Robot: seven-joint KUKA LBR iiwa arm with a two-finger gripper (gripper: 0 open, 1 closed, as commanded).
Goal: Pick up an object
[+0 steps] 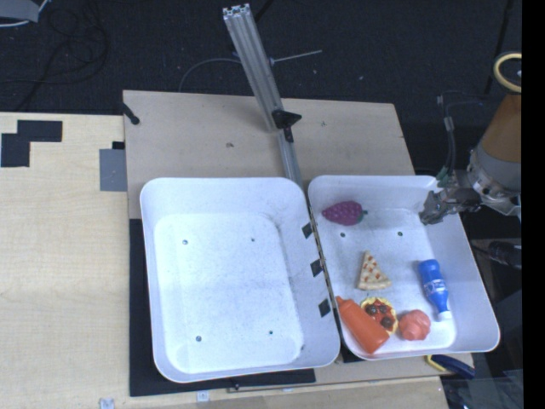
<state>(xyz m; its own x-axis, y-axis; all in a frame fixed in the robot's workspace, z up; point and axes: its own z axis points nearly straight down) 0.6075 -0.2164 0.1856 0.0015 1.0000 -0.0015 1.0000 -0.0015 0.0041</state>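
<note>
The right bin (400,196) holds several toy items. A purple grape bunch (342,212) lies near its far left corner. A pizza slice (370,272) sits in the middle, and a blue bottle (433,286) lies toward the right wall. Along the near edge are an orange carrot (361,327), a small round pizza (380,311) and a red tomato (414,325). My gripper (433,209) hangs over the bin's far right corner, away from all the items, with nothing seen between its fingers.
The left bin (221,279) lies beside the right one, with black clips (313,267) along the shared wall. A slanted aluminium post (260,66) rises behind the bins. A yellow and blue object (451,365) lies past the right bin's near edge.
</note>
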